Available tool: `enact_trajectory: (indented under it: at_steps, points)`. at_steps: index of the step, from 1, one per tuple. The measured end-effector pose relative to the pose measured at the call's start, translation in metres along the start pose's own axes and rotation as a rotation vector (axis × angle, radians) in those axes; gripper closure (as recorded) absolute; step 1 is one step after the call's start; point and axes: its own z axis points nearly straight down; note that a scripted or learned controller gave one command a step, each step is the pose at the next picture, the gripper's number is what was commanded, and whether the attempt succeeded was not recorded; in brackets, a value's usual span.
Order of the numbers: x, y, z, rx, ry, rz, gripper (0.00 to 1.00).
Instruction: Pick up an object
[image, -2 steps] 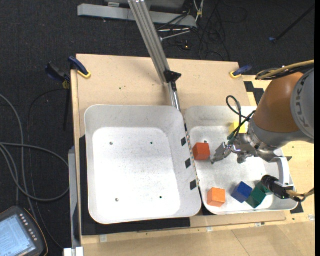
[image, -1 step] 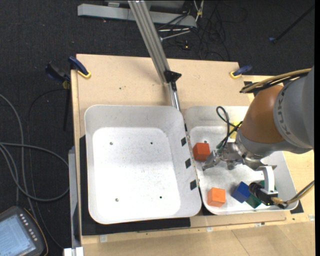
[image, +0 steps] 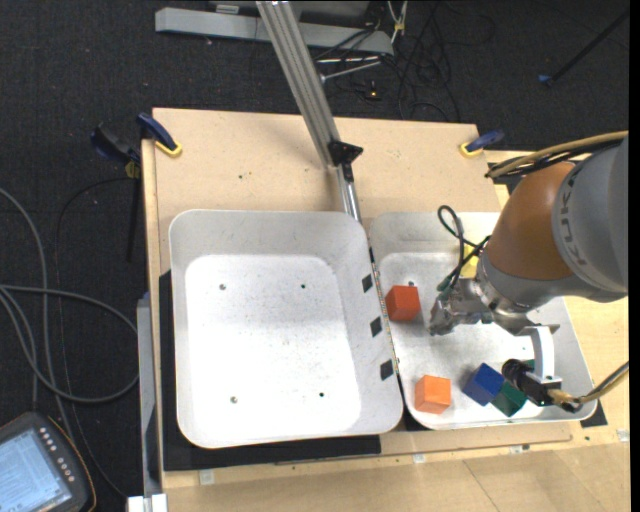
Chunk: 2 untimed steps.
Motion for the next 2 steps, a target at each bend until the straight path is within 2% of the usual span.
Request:
enact_trajectory:
  at_steps: [1,2]
  points:
    - [-0.001,-0.008,-0.051,-0.005,-0.001,-0.002,1.00]
    - [-0.001,-0.006,-0.091,-0.005,-0.001,-0.004,1.00]
